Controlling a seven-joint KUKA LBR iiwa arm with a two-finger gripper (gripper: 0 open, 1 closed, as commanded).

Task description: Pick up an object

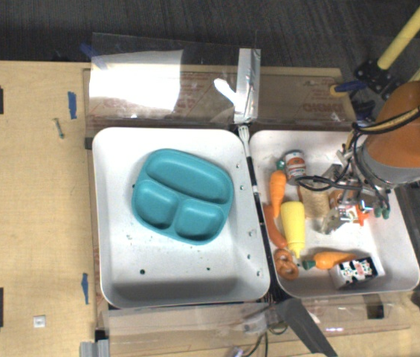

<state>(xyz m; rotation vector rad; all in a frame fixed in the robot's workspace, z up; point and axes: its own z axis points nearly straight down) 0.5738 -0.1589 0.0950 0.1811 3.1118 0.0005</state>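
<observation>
The right bin (pixel 401 245) holds several small items: an orange carrot (pixel 277 187), a yellow cylinder (pixel 294 226), a small can (pixel 294 163), a brown block (pixel 314 200), a pretzel (pixel 285 263), a second carrot lying flat (pixel 329 259) and a black-and-white carton (pixel 355 270). My gripper (pixel 347 211) is low in this bin, just right of the brown block and above the lying carrot. Cables and the wrist hide its tip. The orange band of the arm (pixel 406 129) hangs over the bin's right rim.
A teal divided plate (pixel 183 195) lies in the left bin (pixel 120 274). A clear plastic sheet (pixel 165 84) and a metal divider (pixel 247 84) stand behind the bins. A yellow pole (pixel 414 22) crosses the top right.
</observation>
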